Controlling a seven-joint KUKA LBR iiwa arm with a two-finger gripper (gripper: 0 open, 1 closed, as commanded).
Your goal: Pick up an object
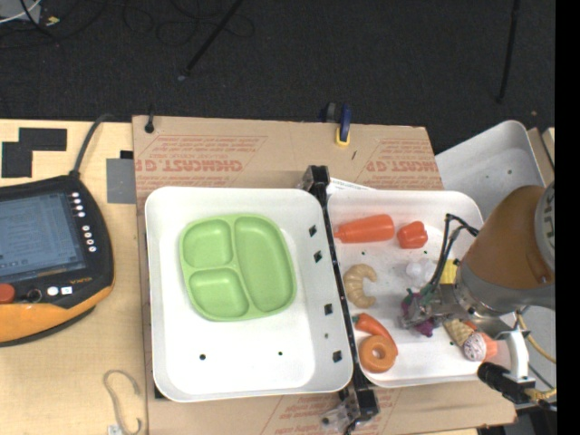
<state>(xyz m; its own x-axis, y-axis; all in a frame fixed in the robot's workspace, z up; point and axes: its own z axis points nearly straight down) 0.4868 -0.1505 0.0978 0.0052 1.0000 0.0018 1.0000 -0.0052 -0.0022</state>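
Note:
My gripper (pixel 419 314) reaches down into the right bin (pixel 453 202) from the right, low over a small purple thing (pixel 425 325) near the bin's middle. In that bin lie an orange carrot (pixel 364 229), a small red pepper (pixel 412 235), a tan croissant (pixel 360 283), a small white thing (pixel 417 268), an orange ring-shaped toy (pixel 377 350) with a red piece (pixel 369 323) beside it, and a pink-and-cream toy (pixel 471 342) at the right. The arm's orange band (pixel 507 238) covers the bin's right edge.
The left bin (pixel 172 352) holds a green divided plate (pixel 237 265). A black divider (pixel 331 284) runs between the bins. A teach pendant with an orange base (pixel 45 252) lies at the far left of the bench. Cardboard (pixel 272 152) lines the bench behind the bins.

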